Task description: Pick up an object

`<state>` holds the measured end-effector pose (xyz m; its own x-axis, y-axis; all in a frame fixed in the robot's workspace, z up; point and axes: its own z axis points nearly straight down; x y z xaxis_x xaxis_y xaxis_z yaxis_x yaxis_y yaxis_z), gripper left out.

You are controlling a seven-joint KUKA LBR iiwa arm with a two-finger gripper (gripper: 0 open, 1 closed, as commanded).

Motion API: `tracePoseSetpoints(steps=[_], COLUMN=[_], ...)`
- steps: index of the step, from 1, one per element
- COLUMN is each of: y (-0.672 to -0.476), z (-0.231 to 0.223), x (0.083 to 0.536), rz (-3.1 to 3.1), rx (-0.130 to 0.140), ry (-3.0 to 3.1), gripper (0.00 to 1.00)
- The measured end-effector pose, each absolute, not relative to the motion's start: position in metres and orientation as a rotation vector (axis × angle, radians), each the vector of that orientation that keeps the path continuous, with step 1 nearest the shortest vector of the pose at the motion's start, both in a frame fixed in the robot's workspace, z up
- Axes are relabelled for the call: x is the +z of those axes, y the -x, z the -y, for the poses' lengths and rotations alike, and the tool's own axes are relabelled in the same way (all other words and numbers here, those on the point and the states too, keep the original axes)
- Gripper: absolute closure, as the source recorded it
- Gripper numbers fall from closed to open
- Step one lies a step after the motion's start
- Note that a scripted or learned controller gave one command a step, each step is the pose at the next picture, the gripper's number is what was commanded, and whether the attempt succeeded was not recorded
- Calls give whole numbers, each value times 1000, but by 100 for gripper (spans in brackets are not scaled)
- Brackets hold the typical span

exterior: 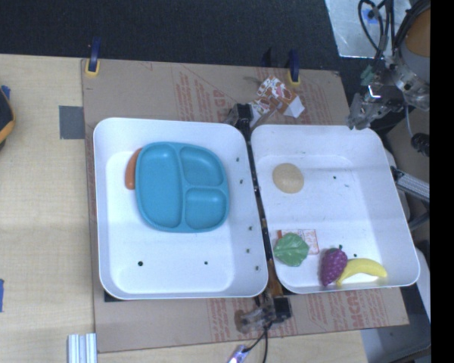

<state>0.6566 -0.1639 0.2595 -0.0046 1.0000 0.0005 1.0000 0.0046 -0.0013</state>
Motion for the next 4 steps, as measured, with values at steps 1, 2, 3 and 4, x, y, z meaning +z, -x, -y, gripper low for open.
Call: tracePoseSetpoints(steps=[1,2,3,4], y=[-622,-622,-633,-630], z=[114,115,125,108], x=[191,192,97,97], rz=[2226,2227,2228,2233], rx=[7,6,-4,-3], ry=[2211,2213,2220,2222], gripper=[100,0,0,0])
